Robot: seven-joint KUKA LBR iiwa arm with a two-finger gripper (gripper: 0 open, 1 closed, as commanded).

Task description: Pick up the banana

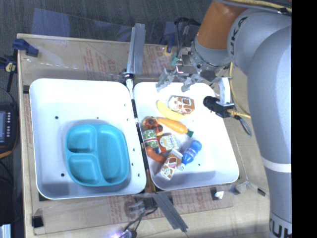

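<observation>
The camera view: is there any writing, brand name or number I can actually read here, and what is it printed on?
"KU": large grey letters, cut off by the picture's edge, on the arm at lower right.
Red print repeats across the bench around the bins; too faint to read.
The small cartons in the right bin carry picture labels; too small and blurred to read.

Robot lab, white bins (44, 90), clamped bench (74, 51)
</observation>
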